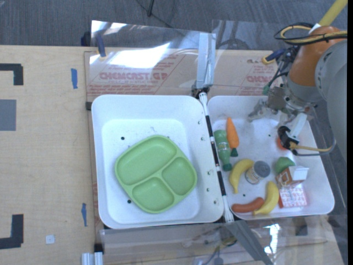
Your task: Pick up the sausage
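The gripper (274, 110) is seen over the far part of the right bin (325, 203), below the orange band (309, 65) of the arm. Whether it is spread or closed cannot be told. Nothing is seen held. The sausage (247, 206) is found well apart from the gripper, toward the near rim, touching a banana (269, 198). Between them, a second banana (240, 173), a jar (257, 171), a carrot (232, 132) and a green bottle (223, 148) are seen. A green plate (155, 174) is seen in the left bin (105, 126).

A pale green divided plate (156, 174) sits in a white bin (105, 148). The sausage (247, 206) is red-orange, beside 2 yellow bananas (240, 173) and an orange carrot (232, 133).
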Action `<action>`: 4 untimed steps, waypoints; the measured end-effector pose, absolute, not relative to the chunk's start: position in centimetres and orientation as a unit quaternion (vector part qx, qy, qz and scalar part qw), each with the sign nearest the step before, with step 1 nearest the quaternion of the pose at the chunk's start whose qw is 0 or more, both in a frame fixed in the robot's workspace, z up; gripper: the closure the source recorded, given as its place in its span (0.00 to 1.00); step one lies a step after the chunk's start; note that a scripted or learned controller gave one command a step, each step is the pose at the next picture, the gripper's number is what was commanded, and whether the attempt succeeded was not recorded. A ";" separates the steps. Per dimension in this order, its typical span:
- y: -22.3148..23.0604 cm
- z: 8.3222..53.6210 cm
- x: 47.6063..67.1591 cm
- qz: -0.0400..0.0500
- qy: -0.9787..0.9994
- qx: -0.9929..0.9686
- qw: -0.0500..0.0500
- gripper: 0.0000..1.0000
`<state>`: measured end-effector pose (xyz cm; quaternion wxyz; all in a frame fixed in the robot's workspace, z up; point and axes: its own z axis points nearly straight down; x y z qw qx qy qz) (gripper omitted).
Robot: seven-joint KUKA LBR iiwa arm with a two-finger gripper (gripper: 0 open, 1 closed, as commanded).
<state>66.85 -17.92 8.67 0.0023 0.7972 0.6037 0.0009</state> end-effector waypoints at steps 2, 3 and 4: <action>-16.7 8.8 63.5 0.001 0.553 0.833 0.002 0.00; -17.0 10.0 63.6 0.001 0.552 0.834 0.005 1.00; -17.0 10.0 63.6 0.001 0.552 0.834 0.005 0.00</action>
